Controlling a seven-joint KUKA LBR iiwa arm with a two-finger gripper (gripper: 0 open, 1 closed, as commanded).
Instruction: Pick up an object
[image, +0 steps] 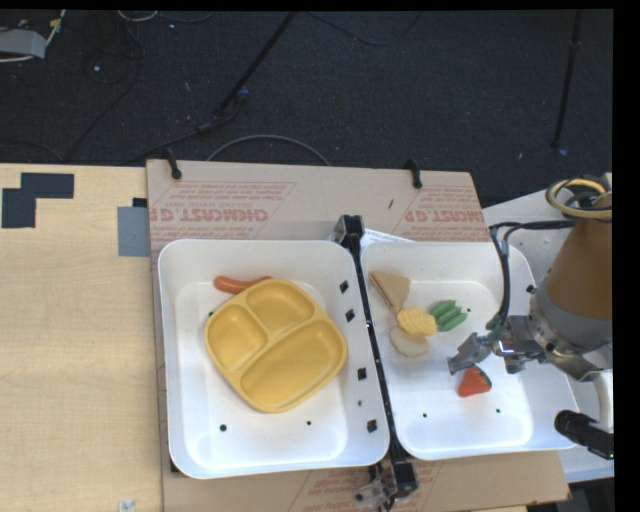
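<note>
The pincer (473, 356) hangs just above the strawberry (474, 382), its opening I cannot tell; coming down off-centre could nudge the fruit aside

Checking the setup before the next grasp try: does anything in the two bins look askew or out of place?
The yellow divided plate in the left bin sits turned at an angle to the bin walls, and an orange carrot is partly tucked under its upper edge. Nothing looks spilled or damaged.
</note>
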